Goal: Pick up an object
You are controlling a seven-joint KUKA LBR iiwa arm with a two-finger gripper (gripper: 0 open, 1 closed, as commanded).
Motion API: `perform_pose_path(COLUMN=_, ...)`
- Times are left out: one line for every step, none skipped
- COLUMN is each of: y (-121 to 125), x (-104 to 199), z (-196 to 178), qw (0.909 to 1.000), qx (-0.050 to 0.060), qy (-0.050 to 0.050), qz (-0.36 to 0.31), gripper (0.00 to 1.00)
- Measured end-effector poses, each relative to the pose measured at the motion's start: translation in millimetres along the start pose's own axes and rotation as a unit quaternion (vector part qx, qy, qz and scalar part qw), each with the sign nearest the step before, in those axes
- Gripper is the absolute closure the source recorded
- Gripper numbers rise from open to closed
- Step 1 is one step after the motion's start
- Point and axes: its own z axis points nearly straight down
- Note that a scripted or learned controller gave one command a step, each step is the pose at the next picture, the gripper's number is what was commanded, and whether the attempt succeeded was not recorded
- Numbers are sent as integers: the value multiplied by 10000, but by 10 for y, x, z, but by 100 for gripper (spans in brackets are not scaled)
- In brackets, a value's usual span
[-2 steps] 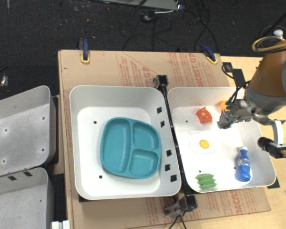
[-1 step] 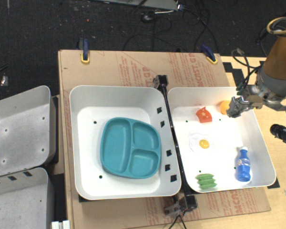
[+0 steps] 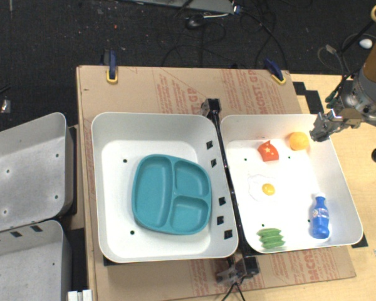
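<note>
A teal three-compartment plastic plate (image 3: 172,194) lies in the left white bin (image 3: 106,168). In the right white bin (image 3: 338,168), a red wedge toy (image 3: 268,151) sits at 11 o'clock, an orange ball (image 3: 298,141) at 12, a fried-egg toy (image 3: 263,189) centrally, a ribbed green piece (image 3: 270,237) at 7. The blue bottle (image 3: 319,217) lies at 5, long axis toward 12, white cap uppermost. The dark two-finger gripper (image 3: 319,130) hangs over the 1 o'clock rim; whether it grips anything is unclear.

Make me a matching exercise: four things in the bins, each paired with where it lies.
Things:
1. teal plate
2. blue bottle
3. orange ball
4. green toy

Places:
A. right bin, far side near the gripper
B. left bin, middle
C. right bin, near edge, left of the bottle
D. right bin, near right corner

Pairs: 1-B, 2-D, 3-A, 4-C
</note>
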Motion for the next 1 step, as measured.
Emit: perform_pose_path(y=11, x=-1, z=-223, qw=10000, qx=17, qy=7, qz=0, gripper=100)
